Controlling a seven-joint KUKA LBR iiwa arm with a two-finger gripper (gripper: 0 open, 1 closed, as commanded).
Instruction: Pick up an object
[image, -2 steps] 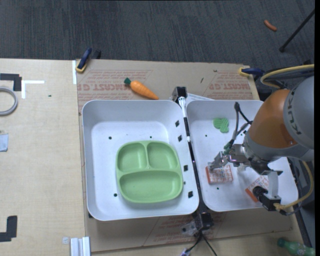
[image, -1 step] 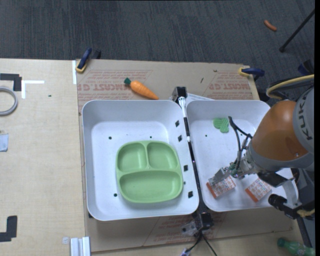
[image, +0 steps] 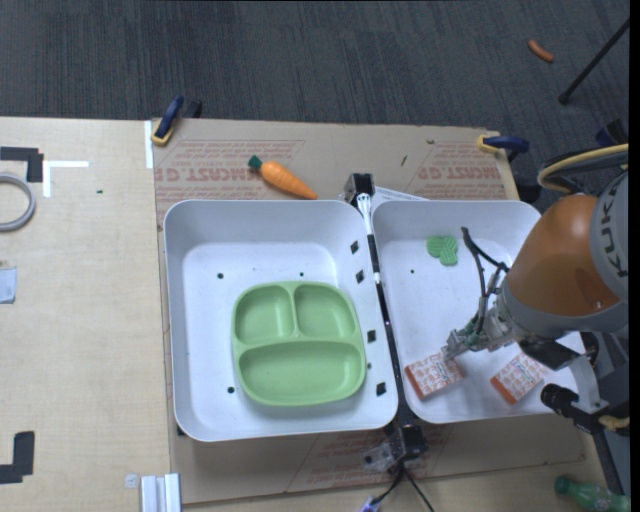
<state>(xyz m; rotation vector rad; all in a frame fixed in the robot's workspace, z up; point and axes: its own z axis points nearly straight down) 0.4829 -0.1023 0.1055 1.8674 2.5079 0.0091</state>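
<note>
Your jaws (image: 468, 340) hang low in the right-hand white plastic bin (image: 400, 225), just above the red-and-white printed packet (image: 433, 374); their opening cannot be told. A second matching packet (image: 517, 378) lies beyond, and a small green leafy piece (image: 442, 248) lies toward the bin's far rim.

my arm (image: 570, 265): grey, with an orange band
bins (image: 200, 300): plain white
plate (image: 297, 343): pale green, three sections
carrot (image: 283, 177): orange, green top
packets (image: 433, 375): white with red print, two of them
small piece (image: 443, 248): green
bench board (image: 230, 160): tan cardboard, red lettering
clamps (image: 168, 118): blue and yellow
</note>
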